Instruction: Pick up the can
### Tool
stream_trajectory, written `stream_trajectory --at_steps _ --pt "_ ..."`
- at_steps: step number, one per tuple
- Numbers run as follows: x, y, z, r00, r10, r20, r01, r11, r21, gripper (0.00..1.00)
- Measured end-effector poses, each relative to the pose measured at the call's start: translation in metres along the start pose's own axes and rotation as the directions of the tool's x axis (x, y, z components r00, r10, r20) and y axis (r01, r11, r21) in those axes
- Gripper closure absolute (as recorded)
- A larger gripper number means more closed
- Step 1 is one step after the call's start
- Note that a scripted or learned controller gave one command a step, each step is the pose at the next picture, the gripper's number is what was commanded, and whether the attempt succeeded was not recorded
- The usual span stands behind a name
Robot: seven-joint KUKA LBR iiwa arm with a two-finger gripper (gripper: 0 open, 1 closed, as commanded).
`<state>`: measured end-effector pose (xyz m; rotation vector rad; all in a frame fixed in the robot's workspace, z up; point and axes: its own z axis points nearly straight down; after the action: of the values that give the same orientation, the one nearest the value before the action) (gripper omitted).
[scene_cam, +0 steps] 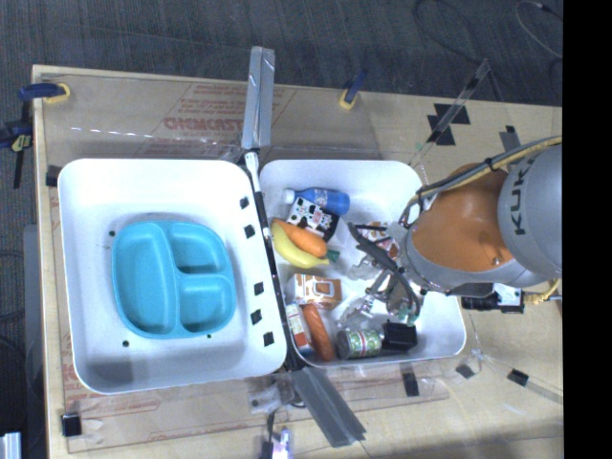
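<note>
Bench [143,103] print, perhaps "CHEMCAST"; arm [535,208] lettering "KU".

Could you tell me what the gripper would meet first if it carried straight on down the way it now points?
Most likely the can, lying on its side near the right bin's front wall: the gripper hangs just above it, though depth is hard to judge here.

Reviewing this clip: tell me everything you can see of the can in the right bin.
The small metal can with a green label lies on its side near the front wall of the right white bin, its round silvery end facing left. An orange carrot-like piece lies against its left side, a black block at its right. The arm's end effector hangs just above it; whether they touch is unclear.
</note>
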<state>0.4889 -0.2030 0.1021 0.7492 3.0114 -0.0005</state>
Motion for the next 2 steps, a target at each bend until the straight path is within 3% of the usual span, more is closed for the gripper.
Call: stream_trajectory --at_steps 2 --pt "-0.0017 -0.0012 0.0008 0.999 -0.040 0.000 0.040 0.999 -0.003 0.00"
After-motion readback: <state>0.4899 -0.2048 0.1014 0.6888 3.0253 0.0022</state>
